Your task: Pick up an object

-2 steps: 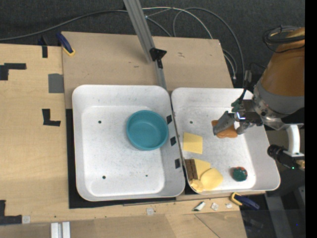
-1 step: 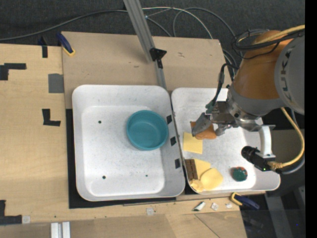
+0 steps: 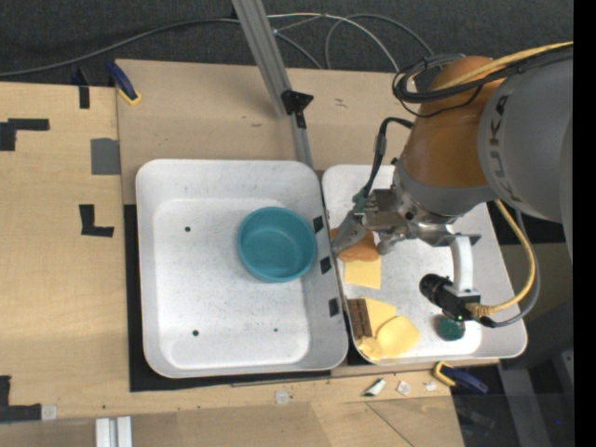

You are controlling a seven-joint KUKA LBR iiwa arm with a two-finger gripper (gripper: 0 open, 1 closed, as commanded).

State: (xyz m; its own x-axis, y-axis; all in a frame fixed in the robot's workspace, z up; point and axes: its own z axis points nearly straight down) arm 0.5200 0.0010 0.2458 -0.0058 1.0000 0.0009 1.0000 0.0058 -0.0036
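Camera view: gripper (image 3: 361, 236), finger state unreadable, sits over the yellow sponge piece (image 3: 363, 270) at right-centre; descend straight and centred before closing.

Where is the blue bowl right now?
The blue bowl sits in the left white bin, toward that bin's right side, near the edge shared with the right bin where the gripper is.
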